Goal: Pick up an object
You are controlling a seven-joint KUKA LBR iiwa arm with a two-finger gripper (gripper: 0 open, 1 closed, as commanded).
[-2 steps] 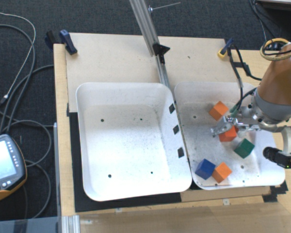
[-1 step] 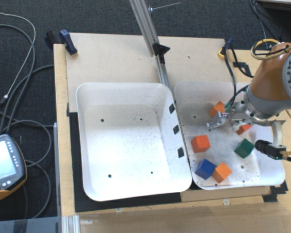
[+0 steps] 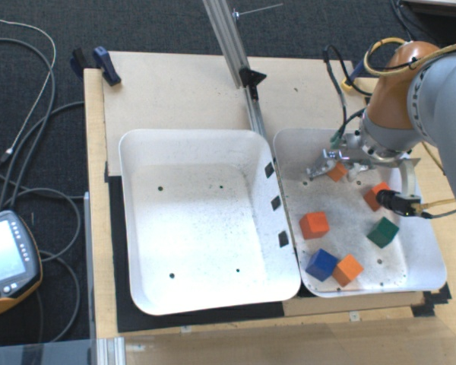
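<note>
Now, step: the grey arm (image 3: 429, 90) has its jaws (image 3: 336, 166) low in the right bin (image 3: 289, 147), at the upper part of it; the pick looks to be at the grasp stage, judging from how close the tool sits to a block.
Jaws: a small orange block (image 3: 337, 172) shows right at the tool's tip, but whether the fingers are wide, narrow or closed on it I cannot tell.
Task's thing: that small orange block, near the bin's upper middle, is the likely target.
Next move: probably a firm close on the block, then a straight lift clear of the bin wall; if the block is only beside the tip, the tool would need re-centring first.
Other blocks: a red-orange cube (image 3: 314, 224) mid-bin; a blue cube (image 3: 321, 265) and an orange cube (image 3: 349, 269) just beside each other near the front edge; a green cube (image 3: 382, 233) to the right; another red-orange block (image 3: 375, 197) partly behind a black fitting.
In the way: nothing crowds the target; the other blocks lie apart from it.
Left bin (image 3: 137, 147): holds no blocks.
Worktop (image 3: 175, 90): a metal rail (image 3: 224, 29) slants across it, a blue clamp (image 3: 106, 65) at its far left corner.
</note>
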